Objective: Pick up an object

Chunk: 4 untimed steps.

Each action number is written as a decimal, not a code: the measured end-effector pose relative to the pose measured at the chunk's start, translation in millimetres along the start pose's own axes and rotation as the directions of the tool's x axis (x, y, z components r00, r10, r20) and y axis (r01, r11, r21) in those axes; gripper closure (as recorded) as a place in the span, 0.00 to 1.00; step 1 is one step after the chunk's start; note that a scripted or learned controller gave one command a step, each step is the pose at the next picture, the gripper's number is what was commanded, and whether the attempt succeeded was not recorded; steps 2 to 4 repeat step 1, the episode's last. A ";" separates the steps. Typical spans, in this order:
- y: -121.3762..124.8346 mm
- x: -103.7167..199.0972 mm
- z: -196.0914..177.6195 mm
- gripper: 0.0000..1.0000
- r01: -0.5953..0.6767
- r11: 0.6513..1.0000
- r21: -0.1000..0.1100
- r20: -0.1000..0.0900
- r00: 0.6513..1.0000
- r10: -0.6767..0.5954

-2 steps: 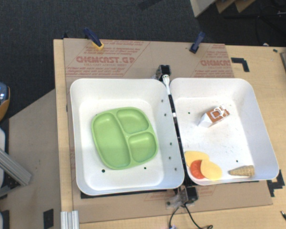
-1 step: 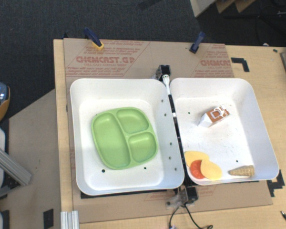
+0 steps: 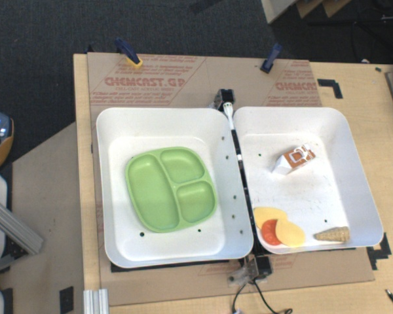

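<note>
The right bin (image 3: pixel 354 169) holds a small brown and white carton (image 3: pixel 295 159) lying on its side near the back. At its front left lie yellow discs (image 3: pixel 281 226) overlapping a red disc (image 3: pixel 270 230). A tan wedge (image 3: pixel 332 234) rests at the front right. A green divided plate (image 3: pixel 171 188) with three compartments sits in the left bin (image 3: pixel 111 175).
Both bins rest on a cardboard sheet (image 3: pixel 183 77) clamped at the back by two blue clips (image 3: pixel 128 52). A black divider strip (image 3: pixel 236 156) runs between the bins. Dark floor lies beyond the bench at the back and left.
</note>
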<state>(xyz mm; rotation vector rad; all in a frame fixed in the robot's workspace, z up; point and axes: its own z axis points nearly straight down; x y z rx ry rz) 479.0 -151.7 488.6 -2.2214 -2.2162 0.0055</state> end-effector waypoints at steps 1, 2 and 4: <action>0.4 -6.1 -49.8 1.00 0.002 1.000 -0.014 0.004 1.000 -0.002; 0.4 -6.1 -49.8 1.00 0.002 1.000 -0.014 0.004 1.000 -0.002; 0.4 -6.1 -49.8 1.00 0.002 1.000 -0.014 0.004 1.000 -0.002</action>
